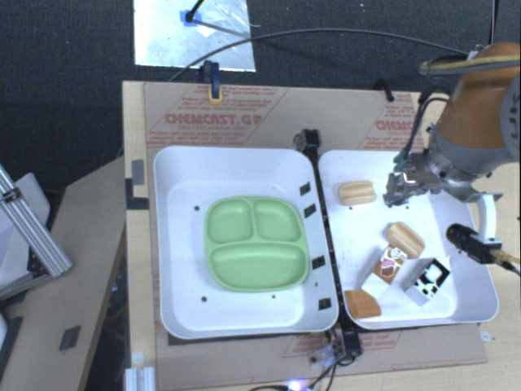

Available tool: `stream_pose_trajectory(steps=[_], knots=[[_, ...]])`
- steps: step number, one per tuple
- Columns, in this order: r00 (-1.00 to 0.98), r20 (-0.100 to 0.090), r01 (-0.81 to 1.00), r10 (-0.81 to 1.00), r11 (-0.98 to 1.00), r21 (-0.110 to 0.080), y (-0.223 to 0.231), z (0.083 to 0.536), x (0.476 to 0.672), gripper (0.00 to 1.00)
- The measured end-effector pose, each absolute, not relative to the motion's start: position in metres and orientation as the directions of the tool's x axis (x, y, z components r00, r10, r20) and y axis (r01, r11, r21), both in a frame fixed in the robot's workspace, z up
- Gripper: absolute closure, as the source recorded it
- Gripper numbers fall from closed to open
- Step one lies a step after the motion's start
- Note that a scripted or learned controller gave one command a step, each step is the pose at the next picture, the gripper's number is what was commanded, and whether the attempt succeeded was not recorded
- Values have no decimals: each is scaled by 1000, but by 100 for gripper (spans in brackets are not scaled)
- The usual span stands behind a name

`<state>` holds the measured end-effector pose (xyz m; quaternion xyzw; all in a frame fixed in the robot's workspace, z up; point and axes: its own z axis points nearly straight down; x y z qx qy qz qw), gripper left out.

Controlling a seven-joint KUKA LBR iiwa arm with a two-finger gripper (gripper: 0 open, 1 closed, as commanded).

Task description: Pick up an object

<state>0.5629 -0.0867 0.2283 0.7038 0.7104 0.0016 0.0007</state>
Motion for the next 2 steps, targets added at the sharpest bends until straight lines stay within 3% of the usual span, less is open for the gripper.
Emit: stream_pose_trajectory(steps=[1,2], knots=[[-11,3,1000,1000,11,1,-25,222,561,100],[-10,2,1000,1000,10,3,28,224,574,100]])
